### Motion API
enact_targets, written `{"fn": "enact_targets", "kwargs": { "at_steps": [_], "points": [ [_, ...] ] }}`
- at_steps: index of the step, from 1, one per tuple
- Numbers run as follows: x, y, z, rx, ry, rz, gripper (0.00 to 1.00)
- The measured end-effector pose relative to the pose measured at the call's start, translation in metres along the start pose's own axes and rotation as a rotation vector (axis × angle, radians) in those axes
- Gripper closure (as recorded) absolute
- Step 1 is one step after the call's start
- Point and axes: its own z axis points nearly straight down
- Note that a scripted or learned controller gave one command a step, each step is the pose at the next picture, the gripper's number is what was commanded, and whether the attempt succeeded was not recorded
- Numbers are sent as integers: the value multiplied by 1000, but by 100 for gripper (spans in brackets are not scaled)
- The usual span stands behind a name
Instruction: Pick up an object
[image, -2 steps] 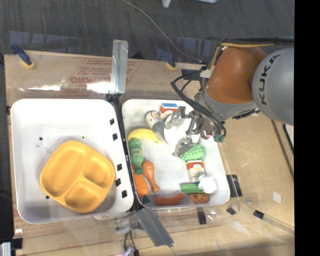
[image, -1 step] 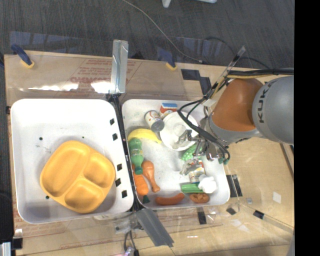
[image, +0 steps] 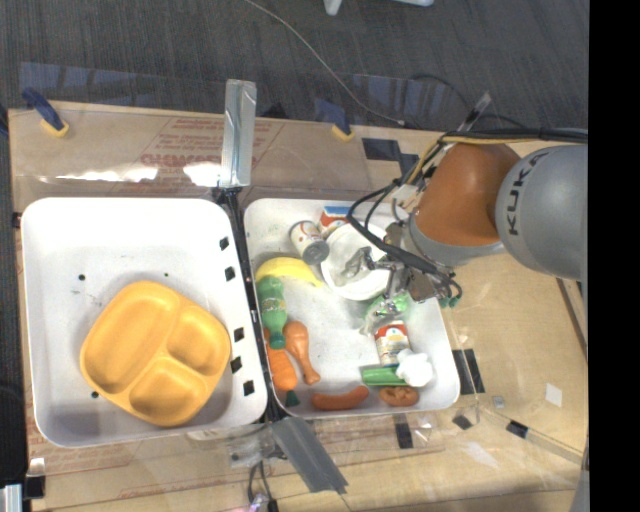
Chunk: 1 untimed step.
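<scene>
In the right bin (image: 262, 215) we find the whole clutter: a banana (image: 283, 270), a green bottle (image: 271, 305), a carrot (image: 282, 368), a drumstick (image: 301, 350), a sausage (image: 340, 401), a can (image: 306, 238) and a small bottle (image: 392, 343) with a red label. The left bin (image: 40, 240) carries a yellow tray (image: 155, 350), lying flat and well apart from the rest. The arm (image: 520, 215) reaches in from the right, and its gripper (image: 365, 270) sits low over the bin's upper middle, just beside the can and the banana, near a white bowl-like piece we cannot name. We judge it is placed there because the pile is thickest at that spot. Whether it is spread or closed we cannot tell; cables and wrist hide it. Nothing visibly hangs from it, so we take the pick as not yet made. The likeliest target, the can, lies at the gripper's left.
</scene>
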Motion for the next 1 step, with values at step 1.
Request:
{"fn": "enact_targets", "kwargs": {
  "at_steps": [1],
  "points": [
    [28,7,-1,5,-9,-227,0]
  ]
}}
